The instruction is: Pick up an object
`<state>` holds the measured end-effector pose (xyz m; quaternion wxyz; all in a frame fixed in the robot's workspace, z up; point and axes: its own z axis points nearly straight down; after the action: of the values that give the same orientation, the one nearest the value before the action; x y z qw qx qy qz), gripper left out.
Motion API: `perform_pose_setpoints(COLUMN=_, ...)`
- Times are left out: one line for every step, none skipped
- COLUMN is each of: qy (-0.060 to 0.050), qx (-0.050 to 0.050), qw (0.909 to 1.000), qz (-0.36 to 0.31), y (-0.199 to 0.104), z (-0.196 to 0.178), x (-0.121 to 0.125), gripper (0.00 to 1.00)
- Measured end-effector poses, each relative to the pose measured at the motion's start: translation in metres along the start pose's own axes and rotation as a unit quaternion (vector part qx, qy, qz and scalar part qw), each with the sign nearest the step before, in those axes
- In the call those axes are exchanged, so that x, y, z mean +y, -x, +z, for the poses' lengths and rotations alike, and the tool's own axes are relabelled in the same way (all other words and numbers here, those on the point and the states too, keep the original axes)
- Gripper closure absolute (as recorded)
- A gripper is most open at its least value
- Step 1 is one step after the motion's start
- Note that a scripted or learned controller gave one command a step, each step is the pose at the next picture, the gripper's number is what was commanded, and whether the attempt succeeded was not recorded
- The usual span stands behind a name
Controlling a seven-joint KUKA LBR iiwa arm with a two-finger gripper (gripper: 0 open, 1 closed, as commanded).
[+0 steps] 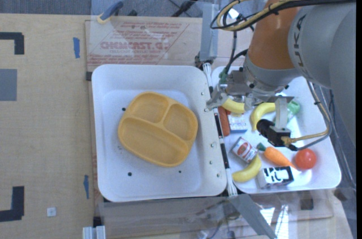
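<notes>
Hovering directly over the upper banana (234, 106), the gripper (235, 94) looks positioned to pick it from the crowded right bin (326, 171); cannot tell whether it is apart or together.

Lying loose and close together at the lower right of the frame: a curved yellow toy banana (247, 170), an orange toy carrot (276, 156), a round red toy tomato (305, 158), and a small red-and-white can (244, 149) on its side.

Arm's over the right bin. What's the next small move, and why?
Probably a short straight descent onto the banana: it lies just beside the gripper, near the left wall of the right bin, closest of the toys. The red sausage sits close beside it, so sideways drift would likely hit that.
</notes>
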<state>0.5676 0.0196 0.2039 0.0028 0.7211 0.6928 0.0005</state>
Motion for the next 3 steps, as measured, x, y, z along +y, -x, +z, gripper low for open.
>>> perform_pose_setpoints(qy=-0.002, qx=0.001, qw=0.9998, qz=0.019, y=0.077, z=0.020, x=0.052, gripper=0.00)
perform_pose_setpoints(qy=0.002, qx=0.001, qw=0.9995, qz=-0.032, y=0.104, z=0.097, x=0.044, gripper=0.00)
perform_pose_setpoints(qy=0.004, qx=0.000, qw=0.9995, qz=-0.032, y=0.104, z=0.086, x=0.045, gripper=1.00)
